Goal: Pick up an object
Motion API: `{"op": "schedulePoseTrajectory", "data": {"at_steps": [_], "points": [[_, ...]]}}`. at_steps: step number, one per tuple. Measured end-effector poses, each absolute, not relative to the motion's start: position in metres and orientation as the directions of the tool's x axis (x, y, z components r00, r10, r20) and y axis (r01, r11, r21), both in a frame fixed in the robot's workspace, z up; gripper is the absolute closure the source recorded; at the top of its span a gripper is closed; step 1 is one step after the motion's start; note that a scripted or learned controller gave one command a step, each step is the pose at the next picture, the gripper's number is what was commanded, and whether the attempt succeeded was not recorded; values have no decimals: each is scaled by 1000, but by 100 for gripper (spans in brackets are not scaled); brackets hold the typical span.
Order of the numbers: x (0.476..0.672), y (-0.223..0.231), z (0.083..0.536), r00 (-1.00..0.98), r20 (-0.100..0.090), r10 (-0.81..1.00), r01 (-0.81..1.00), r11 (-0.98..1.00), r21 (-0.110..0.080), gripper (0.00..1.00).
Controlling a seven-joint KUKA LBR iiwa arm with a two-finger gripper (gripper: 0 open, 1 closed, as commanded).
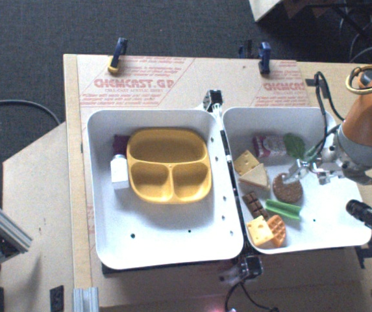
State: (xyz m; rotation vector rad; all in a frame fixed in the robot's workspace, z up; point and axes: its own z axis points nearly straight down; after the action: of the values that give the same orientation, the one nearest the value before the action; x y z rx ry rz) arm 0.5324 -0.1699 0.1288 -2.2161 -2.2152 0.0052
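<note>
Pincer [300, 169] of the grey arm hangs low in the right bin [341, 236], just above the brown round cookie [287, 190], and whether it is clenched or released I cannot tell.

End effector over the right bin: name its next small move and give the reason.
Probably a short descent. The end effector sits just above the round brown cookie-like disc in the right white bin, with the green bean-shaped piece lying close below it. Dropping straight down keeps clear of the bean and the pale cheese wedge.
</note>
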Motion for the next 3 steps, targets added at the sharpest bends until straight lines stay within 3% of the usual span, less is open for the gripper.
{"op": "schedulePoseTrajectory", "data": {"at_steps": [1,2,3], "points": [[533,-169,84,1,3,1000,1000,-1,-1,0],[536,-171,99,2,-2,1000,1000,-2,10,100],[542,-174,144,-1,-3,1000,1000,1,6,100]]}}
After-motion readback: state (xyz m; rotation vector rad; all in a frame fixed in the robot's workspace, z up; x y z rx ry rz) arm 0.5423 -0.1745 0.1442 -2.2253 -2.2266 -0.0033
